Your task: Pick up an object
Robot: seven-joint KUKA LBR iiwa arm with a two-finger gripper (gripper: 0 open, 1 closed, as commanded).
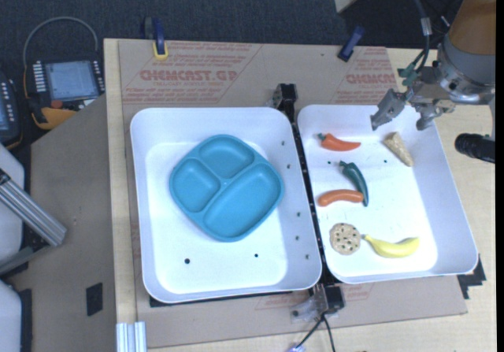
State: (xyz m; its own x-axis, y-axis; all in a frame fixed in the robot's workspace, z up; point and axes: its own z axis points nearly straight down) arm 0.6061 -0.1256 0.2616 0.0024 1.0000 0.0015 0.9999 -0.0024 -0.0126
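- Six small toy foods lie in the right bin (449, 185): a red chili pepper (339, 141) at the top left, a beige wedge (398, 147) at the top right, a dark green pepper (354, 176) below the chili, an orange sausage-shaped piece (340, 198) under that, a round cookie (344, 238) at the lower left and a yellow banana (391, 246) just beside it.
- None of the six touches my tool.
- My gripper (409, 116) hangs over the bin's upper edge, above and near the beige wedge, with its two fingers spread apart and nothing between them.
- My arm enters from the upper right, the orange band (477, 26) above the wrist.
- The left bin (157, 256) holds a blue divided plate (226, 186) with three compartments, lying flat near its middle.
- Both bins sit side by side on a brown board (126, 185) printed with red lettering.
- A blue and yellow clamp (157, 37) grips the board's far edge at the left.
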